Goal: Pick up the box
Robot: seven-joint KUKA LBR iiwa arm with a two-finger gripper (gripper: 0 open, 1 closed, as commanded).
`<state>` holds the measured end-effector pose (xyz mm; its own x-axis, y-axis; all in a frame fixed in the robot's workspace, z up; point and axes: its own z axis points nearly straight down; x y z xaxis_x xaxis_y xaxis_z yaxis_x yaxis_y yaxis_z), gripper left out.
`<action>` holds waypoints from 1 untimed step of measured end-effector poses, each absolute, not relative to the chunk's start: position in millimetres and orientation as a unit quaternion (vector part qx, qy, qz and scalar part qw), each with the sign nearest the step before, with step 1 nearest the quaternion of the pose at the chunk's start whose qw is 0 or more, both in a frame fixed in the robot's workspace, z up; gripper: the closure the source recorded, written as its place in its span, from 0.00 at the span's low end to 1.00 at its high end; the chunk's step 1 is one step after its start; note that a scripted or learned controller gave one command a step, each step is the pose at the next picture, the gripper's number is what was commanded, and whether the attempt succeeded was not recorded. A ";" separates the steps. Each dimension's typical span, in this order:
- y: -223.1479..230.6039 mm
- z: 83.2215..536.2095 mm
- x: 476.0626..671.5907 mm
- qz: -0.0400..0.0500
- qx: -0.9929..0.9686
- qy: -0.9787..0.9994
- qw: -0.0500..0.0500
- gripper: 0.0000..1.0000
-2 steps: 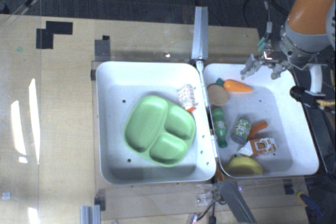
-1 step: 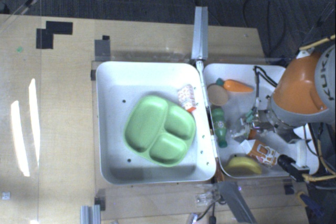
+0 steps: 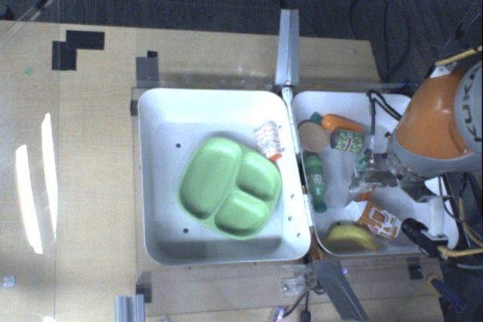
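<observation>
The box (image 3: 379,222) is a small orange carton with a white panel, lying flat near the front of the right bin (image 3: 336,103), between the banana and the arm. My gripper (image 3: 368,182) hangs over the right bin's middle right, just behind the box in this view, below the arm's orange band (image 3: 432,121). Nothing from the bin shows lifted with it. The arm's body hides the bin's right wall.
The right bin also holds a banana (image 3: 351,237) at the front, a green bottle (image 3: 315,182) along the left wall, a brown round item (image 3: 312,136), a carrot (image 3: 341,121) and a green can (image 3: 348,141). In the left bin (image 3: 158,162) lie a green divided plate (image 3: 230,188) and a small packet (image 3: 268,139).
</observation>
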<state>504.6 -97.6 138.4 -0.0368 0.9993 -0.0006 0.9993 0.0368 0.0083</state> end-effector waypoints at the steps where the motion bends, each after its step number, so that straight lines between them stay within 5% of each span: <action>1: -97.6 138.4 504.5 0.003 0.694 0.720 0.003 0.00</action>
